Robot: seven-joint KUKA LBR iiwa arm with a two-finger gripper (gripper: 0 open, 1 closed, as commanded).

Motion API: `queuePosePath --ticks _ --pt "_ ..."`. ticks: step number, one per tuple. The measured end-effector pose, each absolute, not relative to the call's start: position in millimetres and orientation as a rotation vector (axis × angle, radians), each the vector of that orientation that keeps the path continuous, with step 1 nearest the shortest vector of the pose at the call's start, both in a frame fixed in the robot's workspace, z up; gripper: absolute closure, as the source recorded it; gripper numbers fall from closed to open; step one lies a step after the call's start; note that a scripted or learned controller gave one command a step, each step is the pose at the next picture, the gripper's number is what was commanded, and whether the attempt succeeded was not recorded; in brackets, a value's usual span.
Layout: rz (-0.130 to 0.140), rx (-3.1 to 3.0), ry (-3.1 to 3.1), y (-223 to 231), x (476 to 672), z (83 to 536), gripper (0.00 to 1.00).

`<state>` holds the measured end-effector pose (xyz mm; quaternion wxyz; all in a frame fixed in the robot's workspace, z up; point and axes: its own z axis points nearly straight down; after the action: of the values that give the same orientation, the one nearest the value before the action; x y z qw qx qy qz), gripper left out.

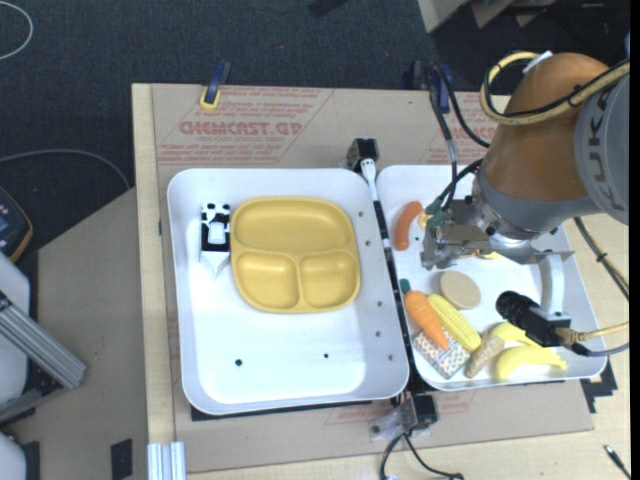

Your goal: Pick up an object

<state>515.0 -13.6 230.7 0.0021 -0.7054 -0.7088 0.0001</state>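
Bench – two white bins (190,298); one yellow plate (296,252), one carrot (424,314); end effector (447,245) – grip state unclear.

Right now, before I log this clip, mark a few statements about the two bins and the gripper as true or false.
1. The yellow divided plate lies in the left bin. True.
2. The carrot lies in the left bin. False: it lies in the right bin, near the dividing wall.
3. The gripper is over the right bin. True.
4. The banana rests on the yellow divided plate. False: it lies at the right bin's near corner.
5. The corn cob lies right beside the carrot. True.
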Motion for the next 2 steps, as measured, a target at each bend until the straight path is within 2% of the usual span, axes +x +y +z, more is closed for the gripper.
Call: queuePosePath --ticks 1,2 --pt "0.004 -2.214 -2.221 17.7 490.7 215.6 1.00" --pt "-0.002 -2.224 -2.223 5.8 505.0 226.7 1.00"
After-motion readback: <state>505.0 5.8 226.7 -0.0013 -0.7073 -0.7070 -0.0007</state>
